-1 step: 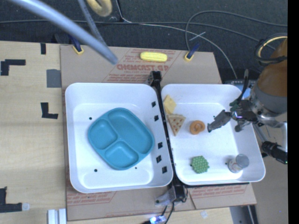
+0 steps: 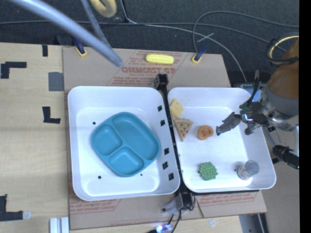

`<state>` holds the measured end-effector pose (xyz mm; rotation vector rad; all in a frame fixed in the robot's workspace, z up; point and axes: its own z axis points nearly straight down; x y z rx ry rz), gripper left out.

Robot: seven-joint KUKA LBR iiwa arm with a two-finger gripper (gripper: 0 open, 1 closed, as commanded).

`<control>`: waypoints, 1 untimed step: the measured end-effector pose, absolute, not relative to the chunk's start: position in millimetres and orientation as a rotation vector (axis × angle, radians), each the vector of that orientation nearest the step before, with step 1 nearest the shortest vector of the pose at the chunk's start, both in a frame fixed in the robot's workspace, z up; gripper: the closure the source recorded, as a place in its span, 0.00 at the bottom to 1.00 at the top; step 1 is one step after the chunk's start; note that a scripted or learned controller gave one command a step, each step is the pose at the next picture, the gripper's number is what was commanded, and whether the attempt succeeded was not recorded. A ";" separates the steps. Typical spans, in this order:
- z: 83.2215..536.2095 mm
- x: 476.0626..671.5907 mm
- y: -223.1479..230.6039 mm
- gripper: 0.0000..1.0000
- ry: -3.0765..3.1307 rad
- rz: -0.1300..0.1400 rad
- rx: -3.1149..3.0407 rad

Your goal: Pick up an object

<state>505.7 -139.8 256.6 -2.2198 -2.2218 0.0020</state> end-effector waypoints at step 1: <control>198.0 496.2 -138.3 0.00 -2.218 0.006 -2.218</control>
